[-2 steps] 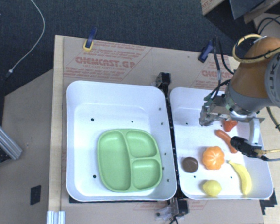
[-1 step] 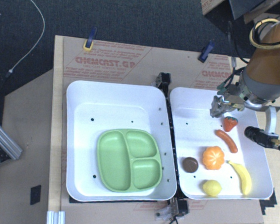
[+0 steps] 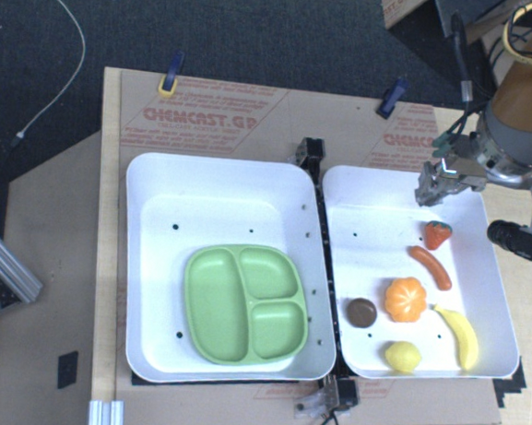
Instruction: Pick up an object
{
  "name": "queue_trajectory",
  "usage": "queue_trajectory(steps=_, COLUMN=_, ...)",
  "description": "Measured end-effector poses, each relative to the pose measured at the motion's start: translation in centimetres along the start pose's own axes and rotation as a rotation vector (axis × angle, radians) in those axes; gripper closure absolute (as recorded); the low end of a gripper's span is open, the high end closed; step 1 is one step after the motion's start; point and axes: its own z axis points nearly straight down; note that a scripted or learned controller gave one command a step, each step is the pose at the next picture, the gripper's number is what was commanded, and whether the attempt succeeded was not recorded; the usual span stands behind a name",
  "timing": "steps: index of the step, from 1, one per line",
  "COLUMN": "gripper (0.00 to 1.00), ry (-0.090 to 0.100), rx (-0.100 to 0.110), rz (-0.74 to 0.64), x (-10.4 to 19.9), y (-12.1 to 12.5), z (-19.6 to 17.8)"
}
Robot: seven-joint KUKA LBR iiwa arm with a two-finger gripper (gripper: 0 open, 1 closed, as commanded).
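The left bin (image 3: 156,197) carries a green divided plate (image 3: 245,303) toward its near edge, lying flat with three compartments; it plays no part in a pick from the other side.

In the right bin (image 3: 369,197) the candidates lie along the right half. Nearest the dividing edge sits a small brown round piece (image 3: 361,312), low and smooth. Just beside it is an orange (image 3: 406,299), round and bulky, probably wide for a two-finger hold and liable to roll. Below that, close to the near edge, rests a lemon (image 3: 403,357), smaller and likely easier to span. A sausage (image 3: 430,267) lies on a slant above the orange; I judge it best taken across its narrow middle. A strawberry (image 3: 437,234) sits toward the far right corner, small and tapered, so it may slip from the tips. A banana (image 3: 460,337) curves along the right wall, again best pinched across its width. All look like light, stiff plastic toys, not fragile.

The gripper (image 3: 431,195) hangs over the far right corner of the right bin, just above the strawberry. Nothing shows between its fingers, and how wide they stand I cannot tell.
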Motion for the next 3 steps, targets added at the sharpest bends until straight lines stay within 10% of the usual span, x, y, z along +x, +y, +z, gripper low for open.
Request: queue_trajectory(steps=3, gripper=1.00, ry=0.004, rx=0.013, rz=-0.004, x=13.0, y=-4.1, z=1.8)
